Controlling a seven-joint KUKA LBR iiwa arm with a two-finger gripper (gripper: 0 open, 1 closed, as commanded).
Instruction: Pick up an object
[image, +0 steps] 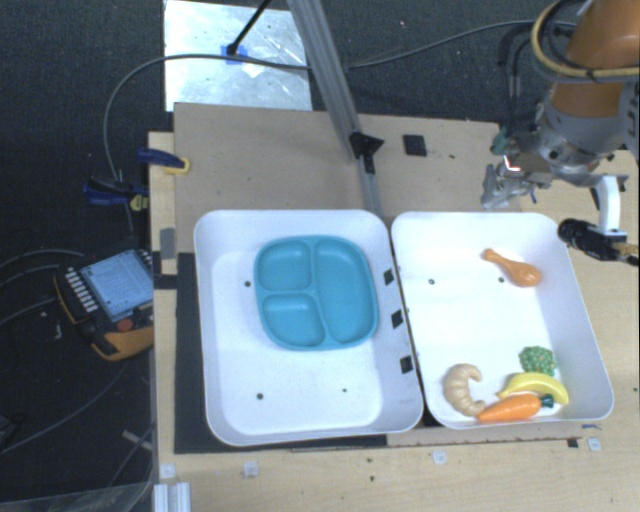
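Note:
The right bin (470, 320) holds several toy foods. An orange chicken drumstick (515, 268) lies near its far right side. In the near right corner sit a green broccoli (537, 359), a yellow banana (537, 387), an orange carrot (510, 407) and a tan croissant (463, 388), close together. My gripper (500, 188) hangs above the bin's far rim, beyond the drumstick and apart from every item. Nothing is seen held in it.
A blue divided plate (315, 292) rests in the left bin (230, 390). A slanted grey pole (340, 90) ends near the far edge between the bins. Cables and a small device (112, 300) lie off the bench at left.

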